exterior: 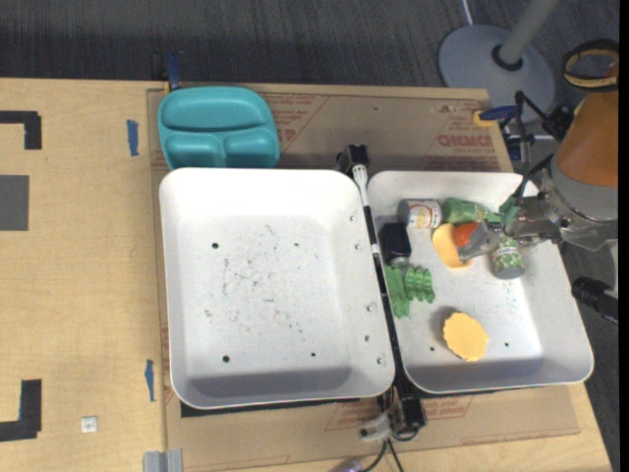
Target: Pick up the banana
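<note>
The arm (590,155) enters from the right edge of the bench, and its gripper (488,239) is lowered over the far half of the right bin (560,347). Whether its fingers are spread or pressed together cannot be told; clutter masks them. The banana (449,246), a yellow piece, lies in that bin's far half, just beside the gripper and touching an orange-red item (465,233). A green item (462,209) and a small can (423,213) lie near the bin's far edge. A black object (394,241) and a green ridged toy (410,287) sit along its left wall. A round yellow piece (465,335) rests toward the near edge. The left bin (265,283) adjoins it. A teal tray (218,128) sits beyond the left bin.
</note>
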